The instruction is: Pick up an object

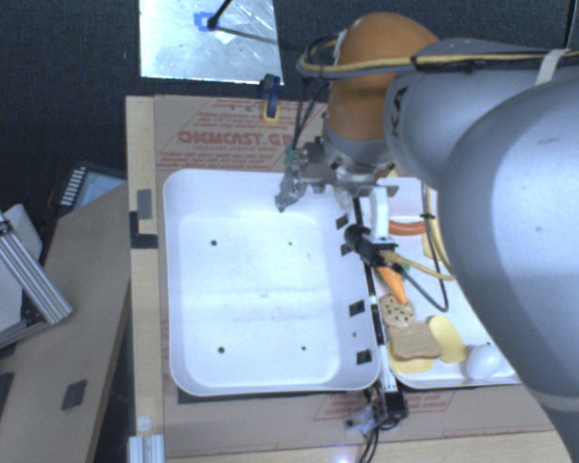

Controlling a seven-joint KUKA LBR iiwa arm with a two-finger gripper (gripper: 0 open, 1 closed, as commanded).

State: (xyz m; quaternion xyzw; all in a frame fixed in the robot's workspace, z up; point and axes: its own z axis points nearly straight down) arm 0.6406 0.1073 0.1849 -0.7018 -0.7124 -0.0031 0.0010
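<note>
My gripper hangs over the far right corner of the left white bin, with nothing visibly in it. The grey arm with its orange band fills the upper right and hides much of the right bin. In the visible near part of the right bin lie a small orange carrot, a brown round cookie, a tan toast-like piece, a pale yellow slice and a white egg-like object. An orange and white piece shows farther back, beside the arm.
The bins rest on a cardboard sheet. Black clips line the divider between the bins. Cables loop down over the right bin. A metal rail lies at the left, and a shiny plate sits behind.
</note>
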